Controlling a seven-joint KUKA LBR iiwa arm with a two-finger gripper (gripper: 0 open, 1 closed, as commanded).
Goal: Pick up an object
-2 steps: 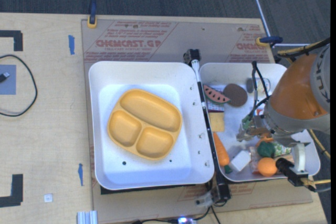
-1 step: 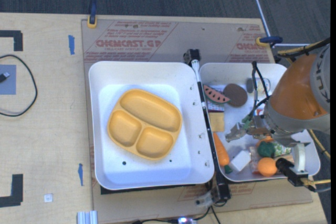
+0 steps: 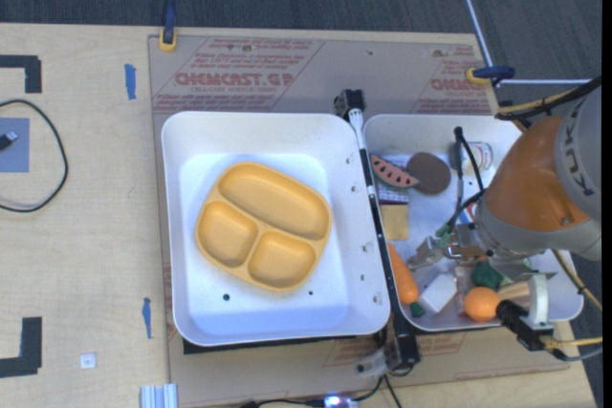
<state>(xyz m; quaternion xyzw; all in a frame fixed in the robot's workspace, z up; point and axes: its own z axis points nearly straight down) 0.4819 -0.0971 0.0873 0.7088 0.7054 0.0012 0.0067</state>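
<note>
Partly hidden beneath the arm (image 3: 540, 182), gripper (image 3: 449, 253) among right bin (image 3: 564, 306) clutter, grip state unreadable.

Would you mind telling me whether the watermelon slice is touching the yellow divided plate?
Apart. The camera view shows the watermelon slice in the right bin and the yellow divided plate in the left bin, with both bin walls between them.

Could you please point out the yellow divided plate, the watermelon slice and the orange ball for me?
Yellow divided plate (image 3: 264, 225), camera view, centre ridge.
Watermelon slice (image 3: 393, 172), camera view, red flesh.
Orange ball (image 3: 481, 304), camera view, top surface.
</note>
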